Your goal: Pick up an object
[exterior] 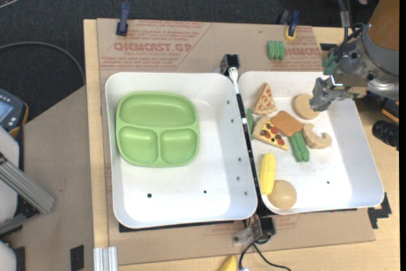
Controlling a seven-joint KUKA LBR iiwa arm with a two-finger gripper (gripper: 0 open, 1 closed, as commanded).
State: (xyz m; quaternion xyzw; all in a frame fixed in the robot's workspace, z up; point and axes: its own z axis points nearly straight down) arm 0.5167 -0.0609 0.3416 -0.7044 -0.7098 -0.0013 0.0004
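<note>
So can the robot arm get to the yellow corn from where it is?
Probably yes. The corn lies in the open near the right bin's front edge with nothing on top. The gripper hangs over the same bin, by the round cookie.

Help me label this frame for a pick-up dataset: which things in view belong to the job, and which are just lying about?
Part of the job:
- gripper over the right white bin
- round tan toy cookie beside it
- toy pizza slice, yellow toy corn cob, green toy pickle

Lying about:
- green three-compartment plastic plate in the left white bin
- small green toy on the cardboard
- blue clamp
</note>
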